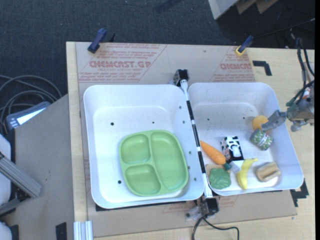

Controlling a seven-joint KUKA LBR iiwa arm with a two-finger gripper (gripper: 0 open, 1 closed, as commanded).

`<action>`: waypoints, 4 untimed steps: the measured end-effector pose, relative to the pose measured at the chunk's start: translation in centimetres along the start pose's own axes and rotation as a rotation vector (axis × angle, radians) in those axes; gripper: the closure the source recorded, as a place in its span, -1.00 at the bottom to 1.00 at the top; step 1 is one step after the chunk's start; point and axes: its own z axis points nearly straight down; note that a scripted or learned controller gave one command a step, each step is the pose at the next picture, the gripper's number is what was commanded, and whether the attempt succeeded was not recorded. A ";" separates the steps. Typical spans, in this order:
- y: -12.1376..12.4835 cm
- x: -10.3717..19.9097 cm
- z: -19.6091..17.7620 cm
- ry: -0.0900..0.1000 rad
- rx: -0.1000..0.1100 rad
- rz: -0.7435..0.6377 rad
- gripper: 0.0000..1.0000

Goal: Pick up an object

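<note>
The right bin (pixel 220 95) holds several small items near its front right. An orange carrot (pixel 213 153) lies by the divider, with a black-and-white toy (pixel 232 147) beside it. A green leafy piece (pixel 220 178), a yellow banana (pixel 244 173) and a tan bread piece (pixel 267 171) lie along the front wall. A mottled green ball (pixel 262 140) sits by the right wall, with a yellow-orange fruit (pixel 259 121) just behind it. My gripper (pixel 274 120) reaches in over the right rim, its tip right next to the yellow-orange fruit and above the green ball. Nothing shows held in it.
The left bin (pixel 105 104) holds a green three-compartment plate (pixel 152 161) at its front middle. A black clip (pixel 181 76) sits at the back of the divider between the bins. Cables (pixel 306 64) hang at the right edge of the bench.
</note>
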 end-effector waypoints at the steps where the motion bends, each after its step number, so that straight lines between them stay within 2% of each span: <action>1: 8.1 1.1 13.1 0.001 0.002 -0.001 -1.00; 2: 8.2 1.0 11.9 -0.001 -0.003 -0.001 1.00; 3: 4.3 7.0 1.2 0.000 -0.002 -0.001 1.00; 4: -3.4 13.7 -1.4 0.002 0.003 -0.001 1.00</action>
